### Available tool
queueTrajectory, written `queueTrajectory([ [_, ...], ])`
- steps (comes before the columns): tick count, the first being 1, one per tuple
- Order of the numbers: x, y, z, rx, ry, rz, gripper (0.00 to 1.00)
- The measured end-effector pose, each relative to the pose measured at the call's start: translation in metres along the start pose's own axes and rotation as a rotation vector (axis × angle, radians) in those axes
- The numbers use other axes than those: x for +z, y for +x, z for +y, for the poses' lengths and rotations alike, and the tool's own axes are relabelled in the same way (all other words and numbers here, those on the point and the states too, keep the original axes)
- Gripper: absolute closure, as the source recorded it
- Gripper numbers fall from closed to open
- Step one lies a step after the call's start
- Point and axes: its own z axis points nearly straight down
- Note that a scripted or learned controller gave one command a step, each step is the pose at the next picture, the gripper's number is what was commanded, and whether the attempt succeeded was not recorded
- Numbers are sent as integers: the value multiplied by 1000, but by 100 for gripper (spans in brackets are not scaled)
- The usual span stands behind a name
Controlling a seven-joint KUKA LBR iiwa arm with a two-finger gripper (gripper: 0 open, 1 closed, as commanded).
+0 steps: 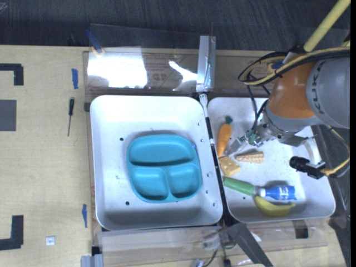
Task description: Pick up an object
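Note:
The right bin [325, 196] holds several toy foods. An orange carrot [223, 138] lies along its left wall. Below the carrot lie a tan ridged wafer [250, 158] and a tan wedge [228, 167]. A green stick [239, 185], a blue-and-white bottle [280, 193] and a yellow banana [273, 206] lie near the front wall. My gripper [246, 140] hangs low over the bin, between the carrot and the wafer and just above the wafer's left end. I see nothing held in it.
The left bin [103, 149] holds a blue divided tray [163, 166]. A metal divider post [205, 65] stands behind the two bins. The arm's grey and orange body [303, 96] and its cables cover the right bin's back right part.

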Motion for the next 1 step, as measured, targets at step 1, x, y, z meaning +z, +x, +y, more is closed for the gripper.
queueTrajectory([
  [1, 1, -32, 45, -77, 4, -2, 0],
])
